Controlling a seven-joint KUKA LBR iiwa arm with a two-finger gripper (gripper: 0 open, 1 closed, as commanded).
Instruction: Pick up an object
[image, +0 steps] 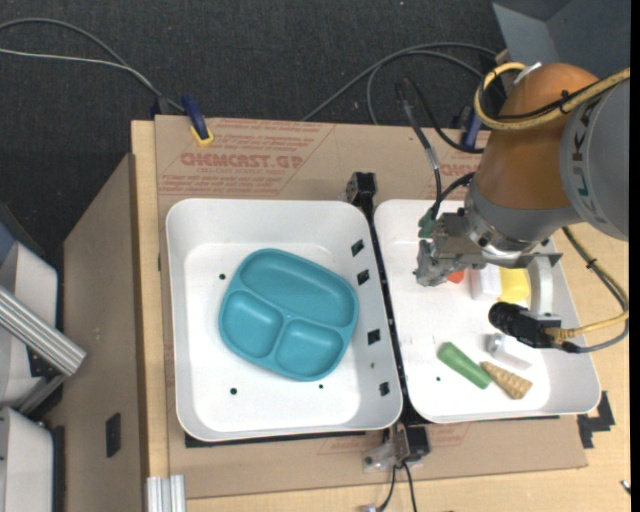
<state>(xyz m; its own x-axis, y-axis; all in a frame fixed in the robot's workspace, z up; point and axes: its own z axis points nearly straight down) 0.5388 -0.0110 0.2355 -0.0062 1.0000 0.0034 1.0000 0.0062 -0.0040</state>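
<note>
Cardboard sheet under both bins; red print along its back edge reads "CHEMCAST G P", smaller lines below it too blurred to read. Blue-and-yellow clamp at the sheet's back-left corner.

Left bin: teal divided plate, three compartments, lying flat near the middle.

Right bin: green stick near the front edge, tan ridged cone just beside its right end, maybe touching. Small clear piece just behind the cone. Yellow block and a white piece toward the back-right, partly under the arm. Black fitting with a yellow cable sits over the right side.

Gripper is over the back-left of the right bin, something small and orange just beside it. Can't tell the finger state, nothing visibly held.
</note>
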